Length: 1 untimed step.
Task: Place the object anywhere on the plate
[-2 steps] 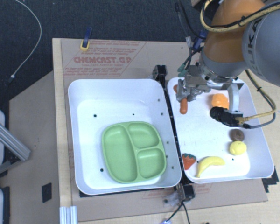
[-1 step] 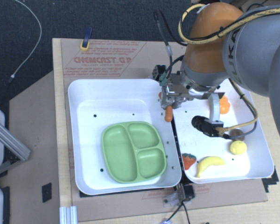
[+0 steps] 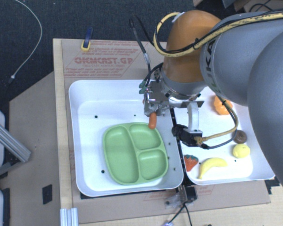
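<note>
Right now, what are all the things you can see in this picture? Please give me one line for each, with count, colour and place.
plate: one, light green, three compartments, in the left bin
carrot: one, orange, small, at the pincer tip, over the plate's upper right edge
left bin: one, white, left half of the bench
right bin: one, white, right half of the bench
strawberry: one, red, near front left corner of the right bin
banana: one, yellow, front of the right bin
lemon: one, yellow, right bin, above the banana
round brown item: one, right bin, just above the lemon
orange item: one, right bin, partly behind the arm
pincer: one, grey metal, holds the carrot
</note>
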Tool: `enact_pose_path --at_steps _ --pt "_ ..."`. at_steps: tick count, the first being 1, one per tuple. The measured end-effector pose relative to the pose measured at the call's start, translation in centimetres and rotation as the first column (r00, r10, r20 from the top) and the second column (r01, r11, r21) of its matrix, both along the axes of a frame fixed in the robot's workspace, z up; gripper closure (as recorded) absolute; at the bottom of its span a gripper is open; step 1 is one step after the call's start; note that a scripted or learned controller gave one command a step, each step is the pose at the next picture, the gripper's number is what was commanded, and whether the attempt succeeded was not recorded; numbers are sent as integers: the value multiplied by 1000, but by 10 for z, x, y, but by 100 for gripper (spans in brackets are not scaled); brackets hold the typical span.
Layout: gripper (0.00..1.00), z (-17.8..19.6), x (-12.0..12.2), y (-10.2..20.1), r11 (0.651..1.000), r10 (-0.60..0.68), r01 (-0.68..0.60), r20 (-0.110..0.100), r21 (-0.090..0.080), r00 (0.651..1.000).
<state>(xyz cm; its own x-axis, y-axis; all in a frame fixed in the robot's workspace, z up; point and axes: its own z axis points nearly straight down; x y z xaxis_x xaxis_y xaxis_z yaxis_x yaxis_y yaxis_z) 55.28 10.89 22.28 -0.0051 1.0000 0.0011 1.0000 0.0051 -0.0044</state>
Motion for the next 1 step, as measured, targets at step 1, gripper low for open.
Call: enact_pose_path --at_steps 1 --pt "100 -9 9 26 1000 -2 2 4 -1 1000"
